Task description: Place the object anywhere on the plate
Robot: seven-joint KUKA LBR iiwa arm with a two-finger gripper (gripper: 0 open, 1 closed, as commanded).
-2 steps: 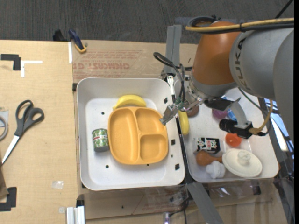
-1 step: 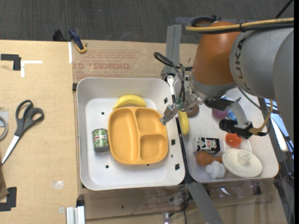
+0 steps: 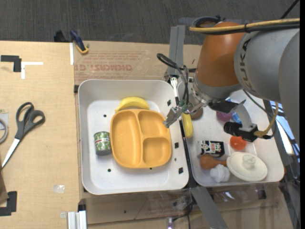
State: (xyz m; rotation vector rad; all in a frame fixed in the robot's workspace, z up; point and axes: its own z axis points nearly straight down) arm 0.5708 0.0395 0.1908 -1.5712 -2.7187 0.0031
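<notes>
Two white bins sitting side by side: yellow divided plate in left one, green can at its 9 o'clock, banana at 3 o'clock. Arm is hanging over divider; gripper state unclear.

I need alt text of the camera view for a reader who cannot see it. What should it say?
The grey and orange arm's gripper hangs over the seam between two white bins, beside a yellow divided plate in the left bin. A small green can lies left of the plate; a banana lies at the right bin's left edge, among other small items.
</notes>
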